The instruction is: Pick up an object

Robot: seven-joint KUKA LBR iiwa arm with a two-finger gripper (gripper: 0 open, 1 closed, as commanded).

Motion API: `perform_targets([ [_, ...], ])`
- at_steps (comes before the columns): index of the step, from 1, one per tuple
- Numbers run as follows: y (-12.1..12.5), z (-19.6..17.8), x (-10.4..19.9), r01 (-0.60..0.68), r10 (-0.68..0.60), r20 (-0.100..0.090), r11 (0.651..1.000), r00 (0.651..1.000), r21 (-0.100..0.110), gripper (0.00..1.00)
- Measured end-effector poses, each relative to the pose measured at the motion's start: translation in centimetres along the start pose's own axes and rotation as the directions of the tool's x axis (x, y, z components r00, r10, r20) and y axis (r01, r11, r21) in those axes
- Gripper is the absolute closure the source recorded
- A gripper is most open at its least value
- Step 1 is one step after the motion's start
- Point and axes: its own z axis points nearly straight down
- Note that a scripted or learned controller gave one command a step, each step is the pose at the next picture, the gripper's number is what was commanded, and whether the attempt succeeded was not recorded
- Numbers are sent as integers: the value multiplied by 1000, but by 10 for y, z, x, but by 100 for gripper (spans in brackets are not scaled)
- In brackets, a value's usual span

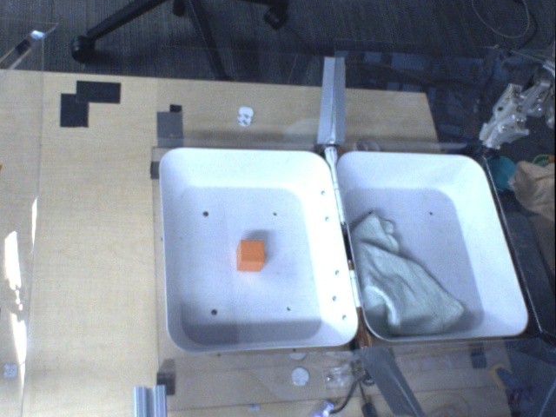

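Observation:
A small orange cube (251,255) rests on the floor of the left bin (187,233), a little below its middle. A crumpled grey-white cloth (401,278) lies in the right bin (469,207), filling its lower left part against the divider. My gripper (511,116) hangs outside the bins, past the far right corner of the right bin, well away from both objects and with nothing seen in it.
A metal post (331,102) stands at the back where the two bins meet. The wooden bench (87,259) stretches to the left with black tape marks (87,101). An office chair base (187,7) sits on the floor behind.

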Motion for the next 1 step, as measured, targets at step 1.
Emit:
perform_targets([
  [1,0,76,2,176,-176,-3,984,984,-2,100],
])
